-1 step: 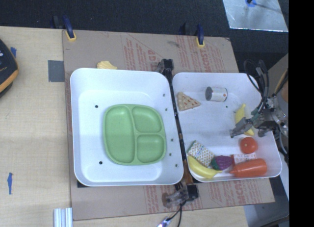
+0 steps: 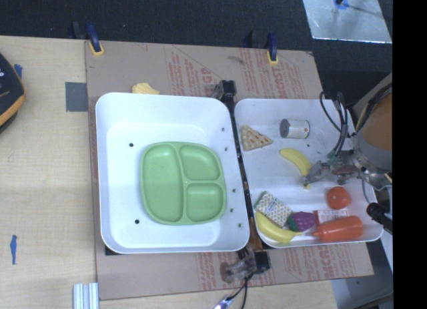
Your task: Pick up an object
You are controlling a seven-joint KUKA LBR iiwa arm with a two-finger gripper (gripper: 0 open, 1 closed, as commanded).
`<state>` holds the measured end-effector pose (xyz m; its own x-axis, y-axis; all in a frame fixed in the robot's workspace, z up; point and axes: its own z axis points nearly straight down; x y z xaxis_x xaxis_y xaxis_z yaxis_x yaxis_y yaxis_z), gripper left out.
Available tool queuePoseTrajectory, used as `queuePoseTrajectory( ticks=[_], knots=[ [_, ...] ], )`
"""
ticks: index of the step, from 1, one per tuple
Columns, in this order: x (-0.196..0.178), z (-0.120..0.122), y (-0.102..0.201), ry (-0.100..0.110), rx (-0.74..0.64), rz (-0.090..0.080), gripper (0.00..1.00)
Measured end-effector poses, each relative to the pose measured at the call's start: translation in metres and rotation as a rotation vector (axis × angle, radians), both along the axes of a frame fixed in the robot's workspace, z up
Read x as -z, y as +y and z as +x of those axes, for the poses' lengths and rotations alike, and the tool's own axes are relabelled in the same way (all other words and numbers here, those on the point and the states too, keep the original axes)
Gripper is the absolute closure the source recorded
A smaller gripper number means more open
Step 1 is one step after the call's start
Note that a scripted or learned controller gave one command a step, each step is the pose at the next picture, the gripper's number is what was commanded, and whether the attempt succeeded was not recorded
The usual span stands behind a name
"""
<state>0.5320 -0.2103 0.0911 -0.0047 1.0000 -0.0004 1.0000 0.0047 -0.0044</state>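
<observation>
The right bin holds several toy foods. A small yellow banana lies near its middle, a red tomato to the right, and an orange carrot along the front wall. My gripper hangs low over the right bin, between the small banana and the tomato, its tip just right of the banana's lower end. The grey arm with its orange band comes in from the right edge. I see nothing held in the gripper.
Also in the right bin are a pizza slice, a grey can, a checkered piece, a purple item and a larger banana. The left bin holds a green divided plate. Cables loop by the arm.
</observation>
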Motion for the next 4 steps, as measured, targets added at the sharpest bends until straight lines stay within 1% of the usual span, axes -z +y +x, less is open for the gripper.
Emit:
queuePoseTrajectory(
  ticks=[1,2,3,4],
  knots=[
    [-0.001,0.079,-0.001,-0.003,0.001,0.001,0.00],
    [-0.023,0.121,0.000,0.015,-0.001,0.003,0.00],
    [-0.046,0.038,-0.002,-0.001,0.000,-0.001,0.00],
    [-0.001,0.100,0.027,-0.001,-0.001,0.000,0.00]
  ],
)
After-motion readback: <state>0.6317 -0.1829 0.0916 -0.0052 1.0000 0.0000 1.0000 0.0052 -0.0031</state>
